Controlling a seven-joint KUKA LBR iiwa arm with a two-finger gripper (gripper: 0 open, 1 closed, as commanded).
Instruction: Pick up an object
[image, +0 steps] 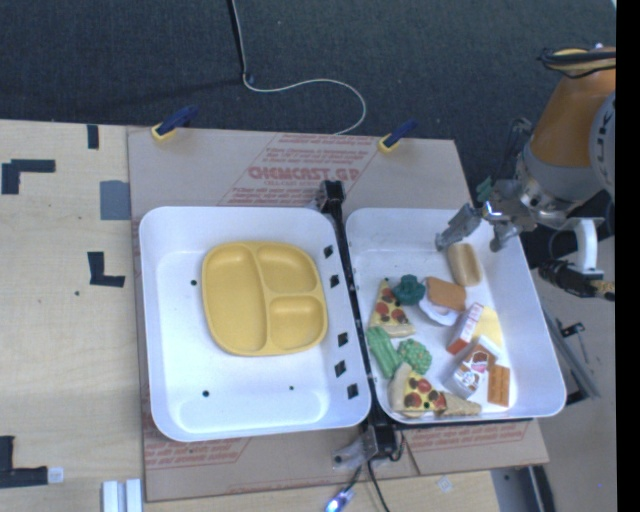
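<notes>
On the bench (60, 300), two shallow white bins were set side by side on a sheet of brown cardboard (300, 170). The left bin (170, 400) was occupied by a single yellow compartment plate (265, 298), laid flat, with three recesses visible in its upper face. The right bin (530, 390) was loaded with a loose group of toy food items. A bread roll (463, 264) was located near the upper wall, its long axis running roughly from the far side toward the near side of the bin. Just below it, an orange-topped piece (445, 293) was seen resting on a white base. A dark green broccoli piece (408, 290) was positioned beside a pizza slice (390, 312). A green pod-shaped vegetable (381, 352) was laid with its long axis running down the bin, close to the divider, and a leafy green item (415, 354) lay just beside it. A second pizza slice (418, 392) was placed at the near wall. Small packaged pieces (478, 360) were gathered toward the right side.

The gripper (478, 228) was held over the upper edge of the right bin, just above the bread roll, with its fingers spread apart and nothing seen between them. The grey arm with the orange band (572, 110) entered from the right.
</notes>
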